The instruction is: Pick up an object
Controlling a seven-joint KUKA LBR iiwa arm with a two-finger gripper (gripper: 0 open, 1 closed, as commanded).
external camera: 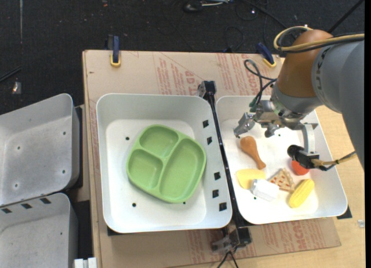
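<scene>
My gripper (257, 129) hangs over the back of the right bin (333, 200), open, with nothing between its fingers. Just in front of it lies a brown toy drumstick (253, 149), apart from the fingertips. Nearer the bin's front edge are a yellow piece (248, 177), a white block (266, 190), a tan waffle-patterned slice (282, 180) and a yellow corn cob (301, 193). A small red item (299, 168) sits to the right of the drumstick.
The left bin (110, 145) holds a green divided plate (167, 162). A black divider (215, 145) with clips runs between the bins. White lids (35, 145) lie off the bench to the left. Blue clamps (115, 49) grip the bench's back edge.
</scene>
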